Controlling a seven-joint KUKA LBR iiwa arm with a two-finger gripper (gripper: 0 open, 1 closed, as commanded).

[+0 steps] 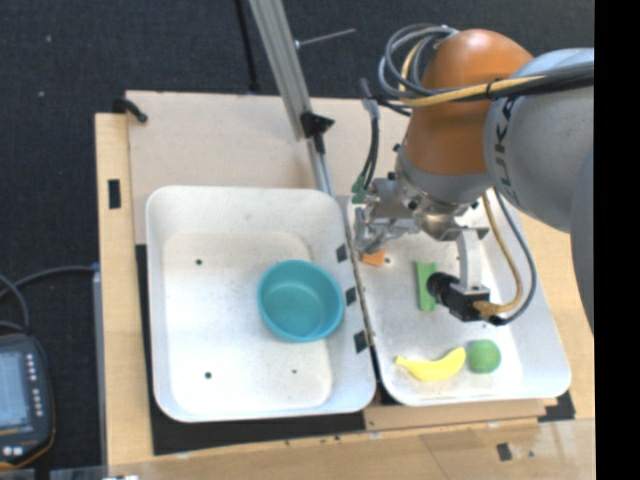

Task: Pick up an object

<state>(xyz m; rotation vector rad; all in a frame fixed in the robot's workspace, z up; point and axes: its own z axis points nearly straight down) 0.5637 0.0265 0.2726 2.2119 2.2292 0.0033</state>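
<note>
In the camera view, the arm [520, 128] reaches in from the right over the right bin [530, 368], and its gripper [372, 240] hangs near that bin's left wall just above a small orange piece [373, 259]; whether it is open or closed I cannot tell. A green block [426, 286], a yellow banana [432, 367] and a green ball [483, 356] also lie in the right bin, the banana and ball close together near its front edge. A blue bowl [300, 301] sits upright in the left bin [190, 228].

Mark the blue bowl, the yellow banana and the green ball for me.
Round blue plastic bowl [300, 301]: camera view, inner floor.
Curved yellow banana [433, 366]: camera view, mid-body.
Small green ball [484, 356]: camera view, top centre.
</note>
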